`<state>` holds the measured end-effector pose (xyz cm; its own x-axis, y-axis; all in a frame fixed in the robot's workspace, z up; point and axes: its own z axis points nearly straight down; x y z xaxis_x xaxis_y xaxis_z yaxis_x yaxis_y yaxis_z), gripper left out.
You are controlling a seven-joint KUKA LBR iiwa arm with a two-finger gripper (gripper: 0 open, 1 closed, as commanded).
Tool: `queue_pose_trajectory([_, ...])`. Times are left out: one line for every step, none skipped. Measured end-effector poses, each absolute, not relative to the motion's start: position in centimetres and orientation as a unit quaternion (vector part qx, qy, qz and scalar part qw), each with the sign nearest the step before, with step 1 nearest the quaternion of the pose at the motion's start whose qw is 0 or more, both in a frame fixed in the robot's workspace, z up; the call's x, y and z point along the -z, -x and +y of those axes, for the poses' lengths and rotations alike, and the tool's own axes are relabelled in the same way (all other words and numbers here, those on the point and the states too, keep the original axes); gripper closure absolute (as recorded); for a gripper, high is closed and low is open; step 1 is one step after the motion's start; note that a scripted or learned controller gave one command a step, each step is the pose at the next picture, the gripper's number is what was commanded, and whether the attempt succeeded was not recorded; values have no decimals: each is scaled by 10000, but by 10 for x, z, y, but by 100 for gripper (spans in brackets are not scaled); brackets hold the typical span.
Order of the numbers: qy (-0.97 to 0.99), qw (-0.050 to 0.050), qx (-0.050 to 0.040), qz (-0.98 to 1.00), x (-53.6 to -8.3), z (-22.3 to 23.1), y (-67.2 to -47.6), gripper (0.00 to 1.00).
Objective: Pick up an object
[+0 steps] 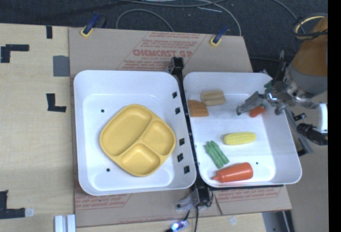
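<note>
My gripper hangs over the right bin, near its upper right side. A small red-orange piece shows right beneath the gripper; whether it is held or just lying under it I cannot tell. Further left in the same bin lie a tan bread roll and an orange slice. Below the gripper sits a yellow corn cob. Green beans and a red-orange sausage-shaped piece rest near the bin's front.
The left bin holds a yellow divided plate. Black clips line the seam between the bins. The arm's orange band rises at the right edge. Cables run across the dark floor behind the bench.
</note>
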<state>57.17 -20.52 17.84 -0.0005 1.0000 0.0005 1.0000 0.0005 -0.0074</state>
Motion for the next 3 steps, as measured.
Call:
queue_pose_trajectory([7065, 19, -16, -7077, -123, -194, -573, 0])
queue_pose_trajectory([7064, -4, -11, -7078, -83, -194, -573, 0])
queue_pose_trajectory([7065, -34, -3, -7077, -96, -195, -574, 100])
